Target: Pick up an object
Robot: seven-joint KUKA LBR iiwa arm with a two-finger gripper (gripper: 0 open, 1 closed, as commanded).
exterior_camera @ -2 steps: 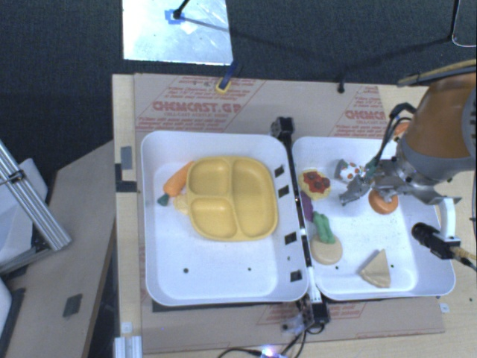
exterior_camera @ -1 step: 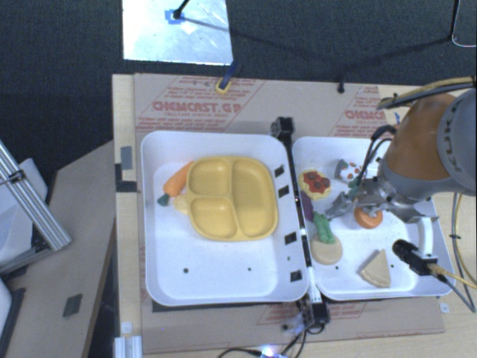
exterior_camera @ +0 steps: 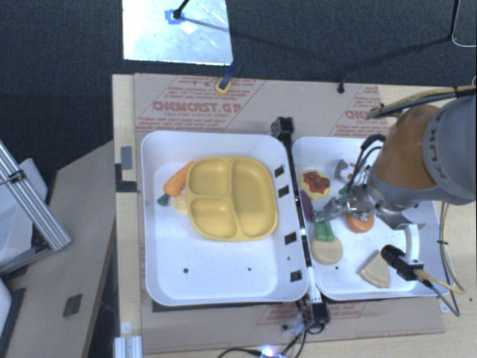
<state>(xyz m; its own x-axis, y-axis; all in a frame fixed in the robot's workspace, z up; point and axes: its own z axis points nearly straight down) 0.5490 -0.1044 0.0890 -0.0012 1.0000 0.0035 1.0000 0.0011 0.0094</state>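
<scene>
While the arm point(exterior_camera: 428, 155) is reaching in over the right bin point(exterior_camera: 425, 286), the gripper point(exterior_camera: 333, 209) is sitting low near the bin's left side; finger opening cannot be judged. A green object point(exterior_camera: 325, 232) is lying just below the tip, a tan disc point(exterior_camera: 327, 250) beneath it, and an orange piece point(exterior_camera: 361, 223) just to the right.

Silver sheet point(exterior_camera: 177, 19) on dark floor; metal frame point(exterior_camera: 26, 200) left.

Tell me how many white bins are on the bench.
2. The left bin holds a yellow divided plate; the right bin sits beside it, under the arm.
</scene>
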